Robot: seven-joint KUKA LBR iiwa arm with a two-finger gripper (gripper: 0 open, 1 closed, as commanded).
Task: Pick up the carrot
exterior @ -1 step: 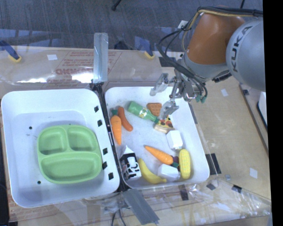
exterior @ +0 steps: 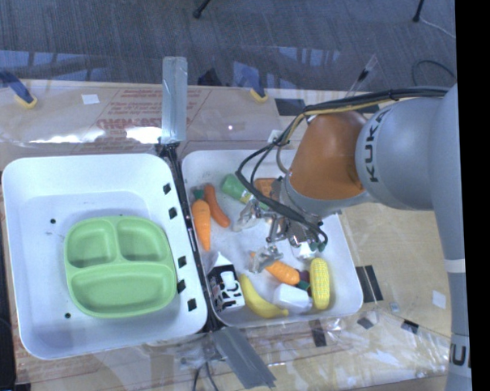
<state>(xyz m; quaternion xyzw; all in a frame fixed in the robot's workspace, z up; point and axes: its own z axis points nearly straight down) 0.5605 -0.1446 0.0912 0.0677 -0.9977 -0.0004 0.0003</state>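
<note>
From the fixed camera above the bench: the grey KUKA arm with its orange band reaches in from the right and hangs over the right-hand shallow white bin (exterior: 340,285), its two-finger gripper (exterior: 273,244) low among the cluttered toy food. Whether the metal tips are spread or closed cannot be told at this size, and nothing is visibly caught between them.

Carrots are plentiful here. A long orange plastic carrot (exterior: 202,223) lies upright along the bin's left wall, a slimmer, darker orange carrot (exterior: 216,206) slants just beside it, and a short orange carrot with a green top (exterior: 282,272) rests just below the gripper, near a yellow corn cob (exterior: 319,282). A yellow banana (exterior: 260,300), a black-and-white printed carton (exterior: 224,289) and a green vegetable piece (exterior: 235,186) fill the rest of the bin.

In the left-hand white bin (exterior: 21,265) sits a pale green divided plastic tray (exterior: 118,264), its compartments bare.

By this view the pick looks not yet done: all three carrots lie on the bin floor. The approach appears made, with the short carrot the closest candidate; grasp and lift remain.
</note>
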